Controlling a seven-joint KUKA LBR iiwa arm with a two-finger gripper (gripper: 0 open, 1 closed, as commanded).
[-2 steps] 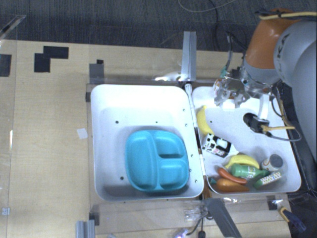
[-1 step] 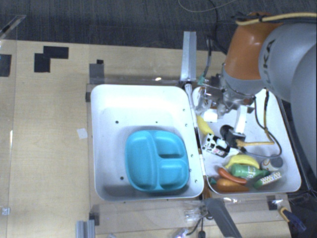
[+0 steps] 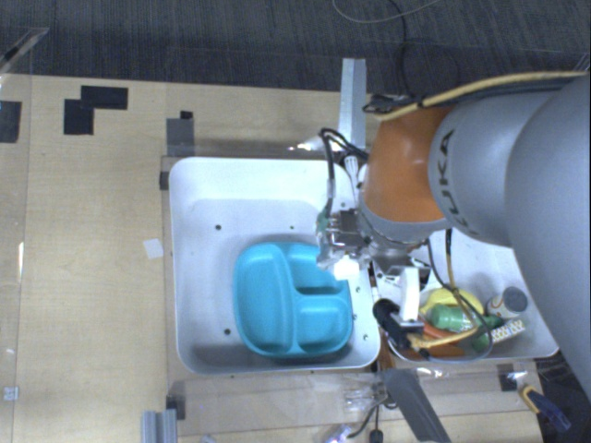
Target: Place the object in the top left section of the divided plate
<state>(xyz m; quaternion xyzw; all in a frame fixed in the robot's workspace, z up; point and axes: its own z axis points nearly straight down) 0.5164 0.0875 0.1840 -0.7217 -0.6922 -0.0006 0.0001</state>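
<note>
The tool [image 3: 340, 255] hangs low over the strip where the two bins meet, at the 3 o'clock rim of the left bin [image 3: 199, 247]. The wrist and its orange band cover it from above. Because of that cover I cannot tell how far it is open, nor whether it has hold of anything. A small white bit shows right under it, and it could be part of the robot or a load.

Just off the tool toward 7 o'clock lies the divided plate [image 3: 277, 303], blue and flat on the left bin's floor near its 5 o'clock corner. One long section runs down the plate's 9 o'clock side and two smaller ones sit on its 3 o'clock side, the upper of them almost under the tool. Nothing lies in the parts of the plate that show. The tool's place at the plate's 1 o'clock corner reads as an approach for a drop. By my judgement it would need to move toward 9 o'clock to be over the top left section.

Toward 4 o'clock from the tool, in the right bin [image 3: 503, 264], a yellow piece [image 3: 452, 300], a green piece [image 3: 450, 318] and an orange piece [image 3: 441, 341] are crowded together in what looks like a bowl. The task's object is either one of these, not yet moved, or hidden under the wrist; I cannot settle which.

The pale counter [image 3: 83, 247] carries both bins.
</note>
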